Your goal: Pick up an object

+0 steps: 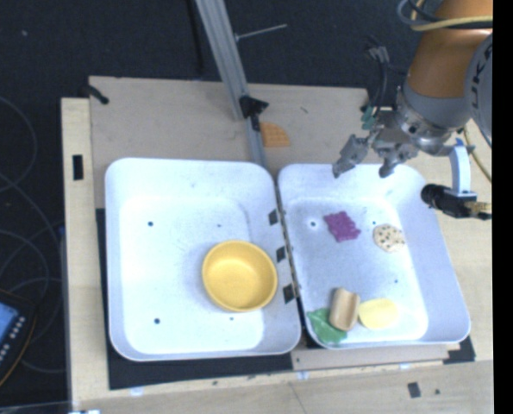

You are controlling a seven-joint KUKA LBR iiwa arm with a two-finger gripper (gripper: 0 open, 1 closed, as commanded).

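A pale wooden bench (178, 119) stood on a dark floor (32, 41), with loose cables (6, 188) at nine o'clock and a slanted metal rail (222, 50) toward twelve.

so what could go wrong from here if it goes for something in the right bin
The open gripper hangs over the right bin's far rim, so a straight drop may hit the wall. The purple piece and cookie look flat and could slip from the fingers. The tan cylinder, yellow piece and green piece crowd the near corner, so a grab there may nudge neighbours.
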